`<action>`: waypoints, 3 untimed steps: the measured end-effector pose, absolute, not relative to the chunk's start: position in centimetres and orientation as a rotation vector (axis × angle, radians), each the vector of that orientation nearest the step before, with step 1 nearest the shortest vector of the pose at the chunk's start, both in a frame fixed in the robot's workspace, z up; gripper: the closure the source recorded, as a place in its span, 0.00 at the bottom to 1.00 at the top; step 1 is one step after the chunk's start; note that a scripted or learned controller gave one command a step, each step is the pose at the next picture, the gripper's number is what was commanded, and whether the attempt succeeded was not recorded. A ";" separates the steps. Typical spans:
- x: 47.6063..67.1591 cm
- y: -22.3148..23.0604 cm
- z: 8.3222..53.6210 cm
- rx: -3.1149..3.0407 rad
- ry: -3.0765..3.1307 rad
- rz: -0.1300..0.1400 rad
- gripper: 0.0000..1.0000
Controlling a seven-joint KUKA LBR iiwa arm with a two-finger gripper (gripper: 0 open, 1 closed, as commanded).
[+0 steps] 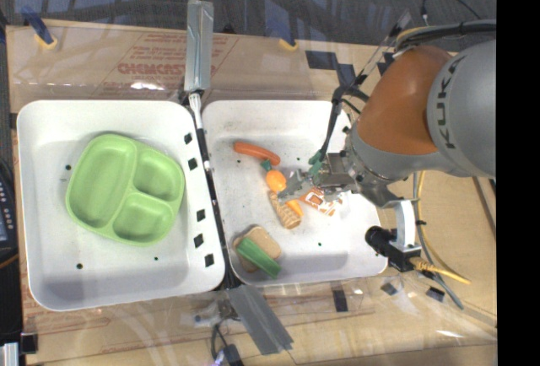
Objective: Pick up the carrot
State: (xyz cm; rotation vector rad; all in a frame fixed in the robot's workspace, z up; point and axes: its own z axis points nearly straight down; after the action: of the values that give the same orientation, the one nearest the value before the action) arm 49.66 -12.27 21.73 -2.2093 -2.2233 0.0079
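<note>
Your carrot lies in the right bin, toward its upper left, apart from the tool. The tool sits low in the bin's middle, just beside an orange piece and a waffle-like piece; you cannot tell how its jaws stand. A green plate fills the left bin.

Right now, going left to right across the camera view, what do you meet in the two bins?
Green plate in the left bin → divider between the bins → in the right bin: green-and-tan item near the front wall → carrot → gripper → arm.
</note>
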 end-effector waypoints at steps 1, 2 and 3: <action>52.9 -14.9 9.1 -2.116 -2.319 0.001 0.00; 52.9 -15.1 9.7 -2.111 -2.319 0.008 1.00; 57.2 -17.6 9.1 -2.684 -1.624 0.007 1.00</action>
State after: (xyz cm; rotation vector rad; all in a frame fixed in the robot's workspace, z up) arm 57.25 -17.60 9.13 -2.6835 -1.6235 0.0069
